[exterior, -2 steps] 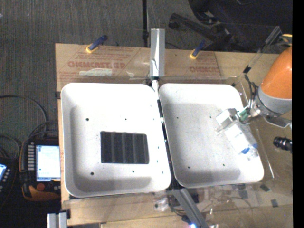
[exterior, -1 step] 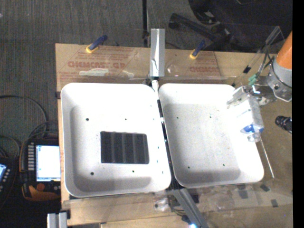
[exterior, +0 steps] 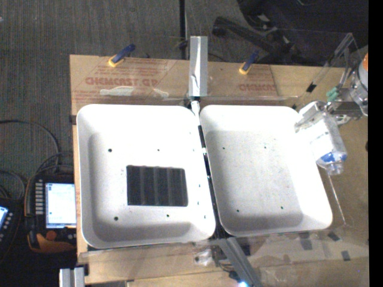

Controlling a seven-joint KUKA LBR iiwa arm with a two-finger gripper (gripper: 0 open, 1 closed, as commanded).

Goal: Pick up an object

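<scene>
Near edge: brown bench top (exterior: 281, 268) with strips of tape along its front. On the dark carpet floor (exterior: 36, 70) off the bench's left side lies a handheld control pendant with a lit screen (exterior: 57, 205), cables trailing from it.

Left shallow white bin (exterior: 90, 160): a black ribbed rectangular pad (exterior: 157, 186) lies flat on the bin floor, nearer the front edge than the back, roughly mid-width. Right shallow white bin (exterior: 263, 178) sits just beside it, the rims touching along the centre line.

The two-finger gripper (exterior: 342, 105) sits above the right bin's far right corner, well apart from the black pad. A clear plastic item with a blue end (exterior: 328, 147) is at the right bin's right rim, just under the gripper. Jaw state: cannot tell, and whether that item is gripped cannot be told either.

Far edge: flat brown board with red lettering (exterior: 137, 79), two blue-and-yellow clamps (exterior: 121, 55) (exterior: 249, 61), and a grey metal upright post (exterior: 198, 67) between the bins. Beyond it, a black chair base (exterior: 269, 11) on the carpet.
</scene>
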